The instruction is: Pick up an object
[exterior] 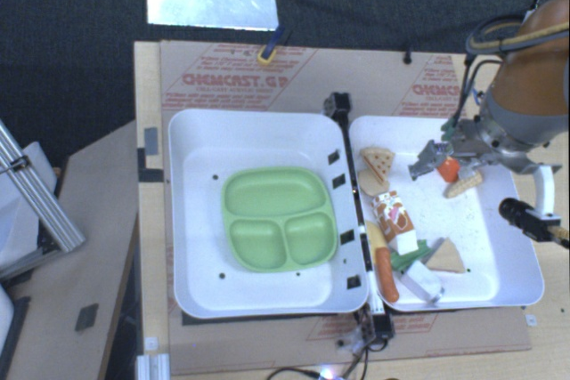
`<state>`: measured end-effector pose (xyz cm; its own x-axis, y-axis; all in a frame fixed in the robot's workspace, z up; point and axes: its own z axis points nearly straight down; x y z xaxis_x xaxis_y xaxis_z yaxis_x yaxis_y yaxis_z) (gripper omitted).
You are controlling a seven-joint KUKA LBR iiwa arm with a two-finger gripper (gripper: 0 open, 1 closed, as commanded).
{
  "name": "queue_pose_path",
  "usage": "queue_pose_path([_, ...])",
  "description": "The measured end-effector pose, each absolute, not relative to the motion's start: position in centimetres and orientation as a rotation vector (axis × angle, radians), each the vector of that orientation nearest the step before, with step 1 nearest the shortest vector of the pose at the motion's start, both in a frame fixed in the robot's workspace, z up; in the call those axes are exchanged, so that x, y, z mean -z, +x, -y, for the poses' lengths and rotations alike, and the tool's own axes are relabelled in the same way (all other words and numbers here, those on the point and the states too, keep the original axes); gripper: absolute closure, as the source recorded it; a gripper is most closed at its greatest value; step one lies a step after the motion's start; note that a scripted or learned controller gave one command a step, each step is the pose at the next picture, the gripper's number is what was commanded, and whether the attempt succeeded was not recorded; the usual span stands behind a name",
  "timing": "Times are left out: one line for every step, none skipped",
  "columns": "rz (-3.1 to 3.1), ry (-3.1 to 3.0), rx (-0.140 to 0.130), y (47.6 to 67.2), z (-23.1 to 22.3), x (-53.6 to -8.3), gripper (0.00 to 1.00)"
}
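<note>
- Step in hand, as I judge it: the approach. The claw (pixel 443 157) sits low over the right bin (pixel 512 280), near its far edge, right at a small red piece (pixel 449 168).
- Whether the claw is open, closed or gripping I cannot tell; its tips merge with the red piece and the arm's grey body.
- Candidates lie close by: a tan bread-like piece (pixel 464 183) just right of the red piece, a cracker wedge (pixel 379 163) to its left, a carton (pixel 393 220) and a carrot (pixel 386 273) nearer the camera.
- Next move calls for centring on a single item — the red piece seems nearest — then closing squarely and lifting straight up, clear of the tan piece.
- Hard to read: the red piece is partly covered by the claw, so its shape is unclear — and the arm is cut off at the right.
- The left bin (pixel 191 191) holds a green tray (pixel 274 218), well away from the red piece.
</note>
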<state>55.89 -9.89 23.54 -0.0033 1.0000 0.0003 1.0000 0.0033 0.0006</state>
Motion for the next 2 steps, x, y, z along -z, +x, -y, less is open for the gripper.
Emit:
queue_pose_path([-2.224,2.222,0.002,55.8,10.2,-19.3,0.00])
queue_pose_path([-2.225,2.223,0.004,55.4,10.6,-13.2,0.00])
